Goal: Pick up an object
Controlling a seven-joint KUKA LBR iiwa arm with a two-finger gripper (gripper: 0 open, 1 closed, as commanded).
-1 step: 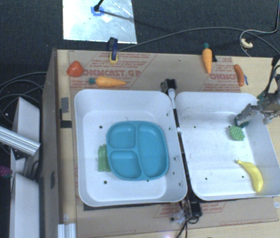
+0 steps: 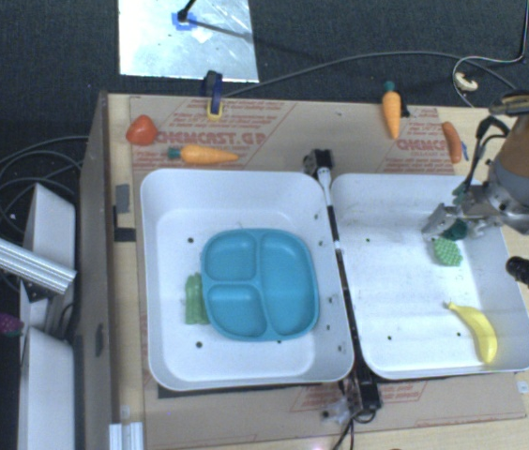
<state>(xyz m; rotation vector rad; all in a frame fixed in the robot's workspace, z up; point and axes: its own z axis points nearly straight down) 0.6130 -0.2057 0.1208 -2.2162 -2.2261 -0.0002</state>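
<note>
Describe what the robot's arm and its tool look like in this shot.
The arm comes in from the right as a rounded grey body with an orange band above the wrist. At its end sits the tool, a compact grey metal piece, over the right bin. A thin pale cable loops beside the arm near its upper part. No markings can be made out.

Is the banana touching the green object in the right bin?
Apart. The camera view shows bare white bin floor between the banana and the green object, which lies under the gripper.
</note>
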